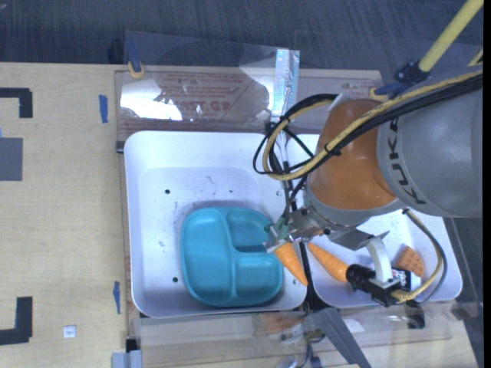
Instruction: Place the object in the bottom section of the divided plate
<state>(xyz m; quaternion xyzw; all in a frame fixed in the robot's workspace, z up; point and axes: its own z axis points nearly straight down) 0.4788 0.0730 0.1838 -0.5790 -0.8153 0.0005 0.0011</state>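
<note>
A teal divided plate [229,257] lies in the left white bin [153,175], towards its front right. Its one large section is on the left and two smaller sections are on the right. My gripper [285,230] hangs at the plate's right edge, over the wall between the two bins. An orange toy carrot [290,261] with a green top lies slanted just below the gripper, touching the plate's right rim. Whether the gripper grips the carrot's green end is hidden by the wrist. A second orange carrot piece [330,261] lies beside it in the right bin.
The right bin [449,282] also holds a small orange-brown cone-like thing [414,261] near its front right. The grey arm with its orange band [349,167] covers most of the right bin. A clear plastic sheet [207,90] stands behind the bins.
</note>
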